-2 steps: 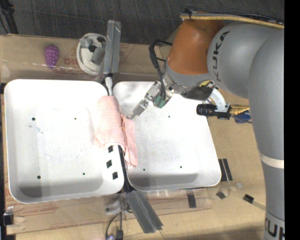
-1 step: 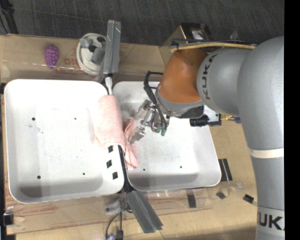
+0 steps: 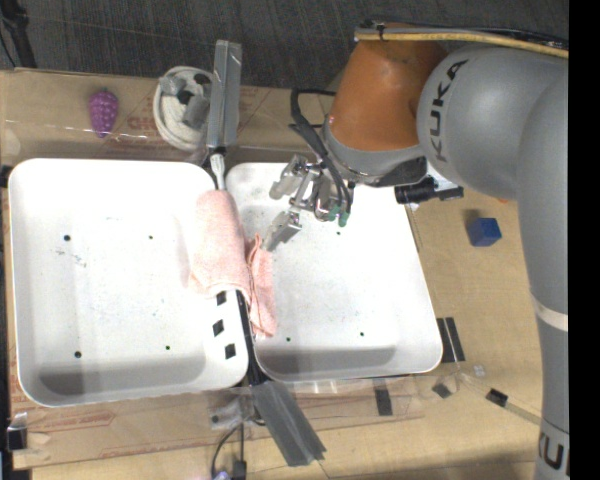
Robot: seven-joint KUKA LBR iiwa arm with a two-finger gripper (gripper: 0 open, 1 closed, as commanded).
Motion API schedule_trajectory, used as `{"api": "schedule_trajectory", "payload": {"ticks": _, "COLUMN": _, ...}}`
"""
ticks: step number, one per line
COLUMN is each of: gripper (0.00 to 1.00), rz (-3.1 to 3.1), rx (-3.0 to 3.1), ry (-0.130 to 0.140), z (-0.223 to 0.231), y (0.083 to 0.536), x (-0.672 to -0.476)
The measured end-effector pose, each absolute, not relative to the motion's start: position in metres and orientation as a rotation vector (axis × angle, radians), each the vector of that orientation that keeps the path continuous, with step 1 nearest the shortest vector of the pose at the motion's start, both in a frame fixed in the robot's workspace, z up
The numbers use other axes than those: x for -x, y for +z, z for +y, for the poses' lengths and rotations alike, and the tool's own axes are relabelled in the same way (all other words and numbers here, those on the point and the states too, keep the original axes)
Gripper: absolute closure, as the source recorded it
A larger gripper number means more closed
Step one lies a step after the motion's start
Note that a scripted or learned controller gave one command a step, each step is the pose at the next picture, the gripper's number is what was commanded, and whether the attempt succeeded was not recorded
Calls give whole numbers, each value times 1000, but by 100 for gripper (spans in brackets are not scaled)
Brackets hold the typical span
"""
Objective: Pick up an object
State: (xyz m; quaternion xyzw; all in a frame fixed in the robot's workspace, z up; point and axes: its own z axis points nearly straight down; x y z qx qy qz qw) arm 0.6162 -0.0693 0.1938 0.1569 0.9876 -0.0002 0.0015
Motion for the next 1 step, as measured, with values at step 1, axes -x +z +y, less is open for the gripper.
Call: {"api": "schedule_trajectory", "payload": {"ticks": 1, "gripper": 0, "rz": 3067, "rx": -679, "ry": -1, "z": -91, "y": 92, "x": -606}}
